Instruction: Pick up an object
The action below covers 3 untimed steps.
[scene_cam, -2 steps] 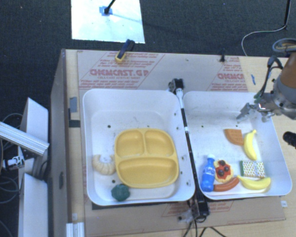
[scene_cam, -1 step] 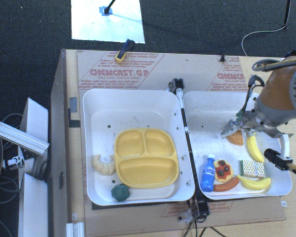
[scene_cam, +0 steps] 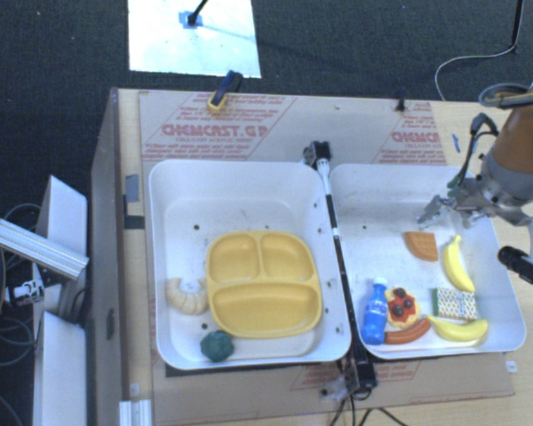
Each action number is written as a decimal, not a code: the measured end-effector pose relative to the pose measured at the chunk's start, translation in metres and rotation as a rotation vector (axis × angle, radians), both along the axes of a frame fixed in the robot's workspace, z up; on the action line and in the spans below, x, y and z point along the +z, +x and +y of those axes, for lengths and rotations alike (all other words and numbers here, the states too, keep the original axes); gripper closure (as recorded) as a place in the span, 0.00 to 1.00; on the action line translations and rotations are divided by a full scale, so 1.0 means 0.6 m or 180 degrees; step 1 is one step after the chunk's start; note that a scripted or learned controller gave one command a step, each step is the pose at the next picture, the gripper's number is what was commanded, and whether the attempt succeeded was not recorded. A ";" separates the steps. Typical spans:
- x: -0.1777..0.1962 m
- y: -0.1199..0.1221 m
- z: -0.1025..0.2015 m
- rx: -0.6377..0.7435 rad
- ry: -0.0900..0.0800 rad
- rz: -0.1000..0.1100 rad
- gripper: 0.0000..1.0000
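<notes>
We hover our hand [scene_cam: 438,208] at eleven o'clock of the flat orange wedge-shaped toy [scene_cam: 421,245], lining up. Its fingers look splayed, grasping nothing.

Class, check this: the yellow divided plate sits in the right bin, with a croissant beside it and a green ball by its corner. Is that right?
Not quite. The camera view shows the yellow divided plate in the left bin, not the right. The croissant beside it and the green ball by its corner are as stated.
</notes>
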State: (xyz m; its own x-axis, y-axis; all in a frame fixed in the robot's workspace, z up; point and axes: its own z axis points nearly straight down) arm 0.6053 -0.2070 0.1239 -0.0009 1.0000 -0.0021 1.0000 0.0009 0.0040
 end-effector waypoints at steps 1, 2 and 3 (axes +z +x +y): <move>-0.066 -0.019 0.071 0.0010 0.0008 0.0011 0.00; -0.046 -0.016 0.070 0.0014 0.0004 -0.0006 1.00; -0.065 0.101 0.181 0.0013 0.0011 0.0003 1.00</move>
